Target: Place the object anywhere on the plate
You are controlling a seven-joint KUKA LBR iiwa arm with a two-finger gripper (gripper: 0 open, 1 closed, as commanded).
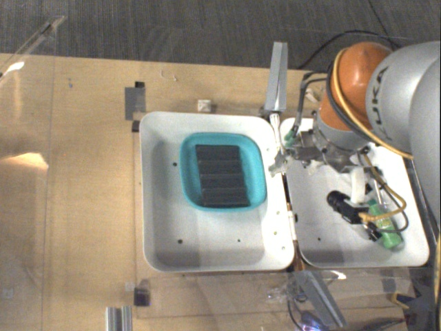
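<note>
Camera view: dark ribbed block (222, 176) lies flat on the teal plate (257, 174) in the left bin (165, 240). Gripper (284, 157) hangs over the right bin's (324, 248) left rim; its state cannot be determined.

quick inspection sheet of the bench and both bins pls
surface: wooden bench bearing a left bin and a right bin, both white
job's things: blue plate in the left bin; dark ridged block lies flat on it
clutter: small green thing in the right bin, unclear what
grippers: gripper over the right bin's left edge, under the arm
cables: yellow cable below the wrist; black cable behind the arm
surroundings: grey carpet; metal bar behind the bins
</note>
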